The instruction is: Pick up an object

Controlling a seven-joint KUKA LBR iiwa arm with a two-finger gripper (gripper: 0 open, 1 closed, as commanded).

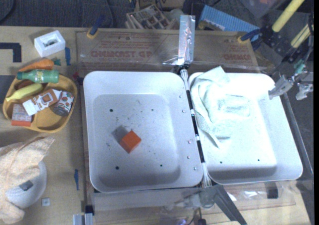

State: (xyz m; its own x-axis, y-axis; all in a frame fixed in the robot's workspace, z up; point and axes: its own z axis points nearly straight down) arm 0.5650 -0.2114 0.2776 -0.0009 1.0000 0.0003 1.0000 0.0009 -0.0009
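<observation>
Camera view: we locate the claw [290, 85] at the right edge of the scene, just beyond the far right corner of the right bin [279, 164]. We see two pale fingers pointing apart with a gap between them, and nothing sits in that gap, so we record the claw as released and holding nothing. The arm parts above it are dark and partly blurred.

Inside the right bin, we see a crumpled white cloth [217, 107] filling its far left portion and draping over the left rim. It lies apart from the claw.

The left bin [99, 89] sits directly beside the right bin, their rims touching along the centre. We find an orange block [131, 141] resting on its floor, near the middle, well apart from the claw.

On the worktop [30, 34] left of the bins, we note a yellow bowl [50, 121] of assorted toy food items.
</observation>
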